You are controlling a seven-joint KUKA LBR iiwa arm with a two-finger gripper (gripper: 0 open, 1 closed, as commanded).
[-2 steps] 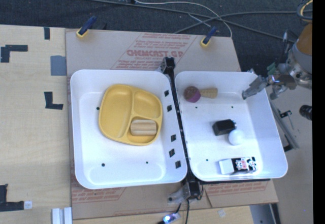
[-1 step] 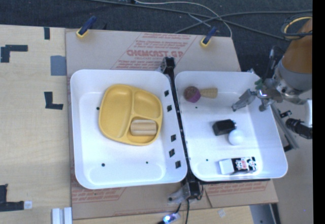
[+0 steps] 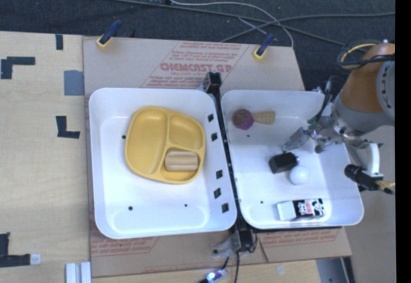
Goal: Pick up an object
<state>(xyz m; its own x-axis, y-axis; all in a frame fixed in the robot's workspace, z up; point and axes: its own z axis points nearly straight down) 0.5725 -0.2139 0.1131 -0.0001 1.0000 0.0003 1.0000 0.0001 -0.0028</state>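
Reaching in from the right, grey arm with orange band; two-finger gripper (image 3: 302,139) low over the right shallow white bin (image 3: 257,208), fingers too blurred to judge apart or together, nothing visibly between them. Right bin holds: small black block (image 3: 282,162) just below-left of gripper, white ball (image 3: 298,176) touching it, maroon ball with tan wooden handle (image 3: 252,119) (upper left), black-and-white printed box (image 3: 302,209) near front wall. Left shallow white bin (image 3: 109,211): yellow divided plastic plate (image 3: 151,140), tan bread-like piece (image 3: 182,161) in its lower-right compartment
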